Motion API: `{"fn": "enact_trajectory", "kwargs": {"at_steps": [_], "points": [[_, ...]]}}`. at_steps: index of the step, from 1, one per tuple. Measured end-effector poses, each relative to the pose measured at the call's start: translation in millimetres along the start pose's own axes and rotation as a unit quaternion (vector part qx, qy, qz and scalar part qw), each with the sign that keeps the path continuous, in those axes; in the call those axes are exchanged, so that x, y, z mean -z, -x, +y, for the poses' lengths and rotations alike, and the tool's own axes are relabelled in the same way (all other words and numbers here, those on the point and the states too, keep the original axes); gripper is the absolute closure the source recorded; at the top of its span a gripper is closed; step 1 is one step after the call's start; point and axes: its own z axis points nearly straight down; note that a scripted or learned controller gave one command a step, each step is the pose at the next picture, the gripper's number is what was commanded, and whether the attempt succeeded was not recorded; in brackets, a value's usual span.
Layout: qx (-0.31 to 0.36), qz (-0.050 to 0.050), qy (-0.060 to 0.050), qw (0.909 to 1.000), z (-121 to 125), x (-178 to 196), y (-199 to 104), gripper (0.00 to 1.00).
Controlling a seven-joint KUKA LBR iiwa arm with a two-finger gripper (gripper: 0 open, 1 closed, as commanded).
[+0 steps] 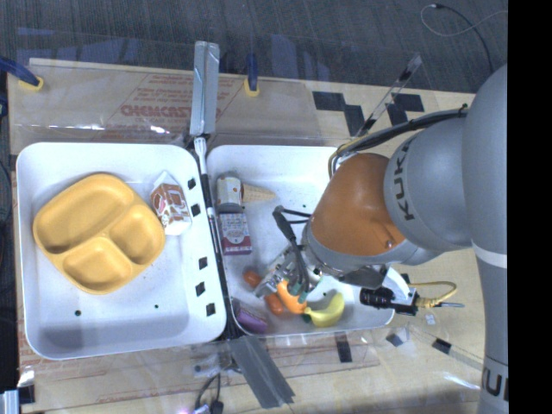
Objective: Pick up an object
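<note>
My gripper (290,283) is low in the right bin (285,160), near its front edge, under the orange wrist band. Its tip sits right over an orange carrot-like toy (288,300), and a yellow banana (326,310) lies just to the right of that. A small orange piece (251,277) lies to the left of the gripper. A purple toy (252,321) rests at the bin's front left corner. The arm hides the right half of the bin.
A grey can (228,190), a cone (258,194) and a red packet (235,232) lie along the right bin's left side. In the left bin (52,326) sit a yellow divided plate (98,231) and a brown-and-white packet (171,206). Cables lie right of the bins.
</note>
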Motion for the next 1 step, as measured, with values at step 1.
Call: {"fn": "enact_trajectory", "kwargs": {"at_steps": [1], "points": [[-0.069, -0.001, 0.0, 0.9976, 37.3, 122.1, 26.2, 1.0]]}}
